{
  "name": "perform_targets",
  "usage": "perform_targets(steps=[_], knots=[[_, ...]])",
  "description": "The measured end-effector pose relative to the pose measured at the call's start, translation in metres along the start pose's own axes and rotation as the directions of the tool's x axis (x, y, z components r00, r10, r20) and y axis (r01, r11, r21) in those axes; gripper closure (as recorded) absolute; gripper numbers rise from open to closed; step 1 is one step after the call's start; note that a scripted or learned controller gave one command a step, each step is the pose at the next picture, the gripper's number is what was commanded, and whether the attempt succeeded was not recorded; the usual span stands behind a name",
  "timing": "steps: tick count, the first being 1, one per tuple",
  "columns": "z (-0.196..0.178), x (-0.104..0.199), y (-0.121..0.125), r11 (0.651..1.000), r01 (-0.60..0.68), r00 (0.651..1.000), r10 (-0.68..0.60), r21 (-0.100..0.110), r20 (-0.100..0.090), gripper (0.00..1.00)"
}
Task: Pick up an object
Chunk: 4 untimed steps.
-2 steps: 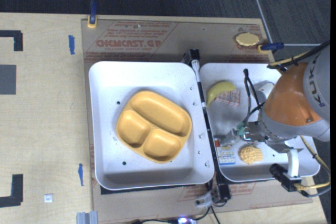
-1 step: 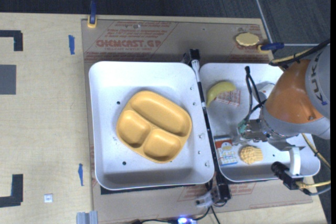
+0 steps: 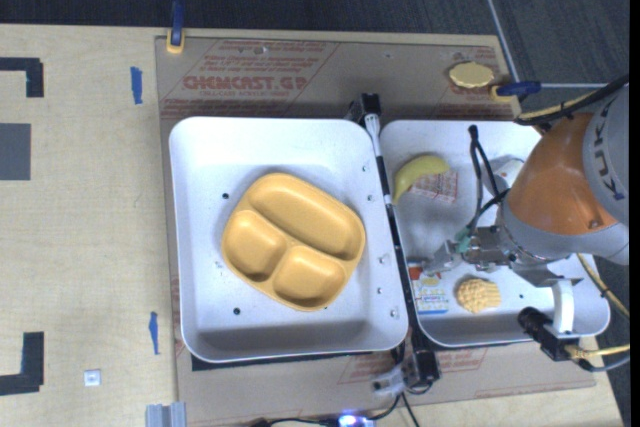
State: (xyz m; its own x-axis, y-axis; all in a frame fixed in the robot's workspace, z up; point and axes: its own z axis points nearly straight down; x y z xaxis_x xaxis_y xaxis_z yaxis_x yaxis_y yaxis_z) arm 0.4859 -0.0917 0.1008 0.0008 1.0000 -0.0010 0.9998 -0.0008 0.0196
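In the right bin (image 3: 500,333), low over the floor between the clutter: gripper (image 3: 468,249), hung under the orange wrist, spread or closed impossible to tell from this angle, nothing visibly held. Just below and beside it, near the front wall: knobbly yellow piece (image 3: 477,293), corn-cob look, likeliest target by closeness. Probably light, hollow plastic, stiff enough, bumpy skin giving decent friction; best taken across the short width, at mid-length, straight down. Touching or nearly touching its left side: small printed packet (image 3: 428,296), flat and thin, hard to pinch off the floor, likely to slide. Toward the back of the same bin: yellow banana (image 3: 420,172), lying partly on a pale wrapper (image 3: 443,186); curved, smooth, probably light toy, apt to roll out of a grip unless taken across the middle of the curve. In the left bin (image 3: 200,215), well apart from the arm: big yellow tray (image 3: 290,239), three-lobed, apparently upside down, rigid, too wide for a two-finger pinch except at an edge. Risk judged: packet dragged along with the knobbly piece, or a miss against the front wall.
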Motion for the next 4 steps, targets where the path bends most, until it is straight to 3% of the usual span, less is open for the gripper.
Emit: perform_targets(steps=[1,2,3,4], knots=[[0.011,0.001,-0.002,1.000,0.001,1.000,-0.001,0.006,-0.002,0.00],[0.001,0.002,0.000,1.000,0.002,1.000,-0.002,0.003,-0.003,1.00],[0.000,0.000,0.000,1.000,0.000,1.000,0.000,-0.001,0.001,0.00],[0.012,-0.005,-0.003,1.000,0.001,1.000,-0.001,0.008,-0.003,0.00]])
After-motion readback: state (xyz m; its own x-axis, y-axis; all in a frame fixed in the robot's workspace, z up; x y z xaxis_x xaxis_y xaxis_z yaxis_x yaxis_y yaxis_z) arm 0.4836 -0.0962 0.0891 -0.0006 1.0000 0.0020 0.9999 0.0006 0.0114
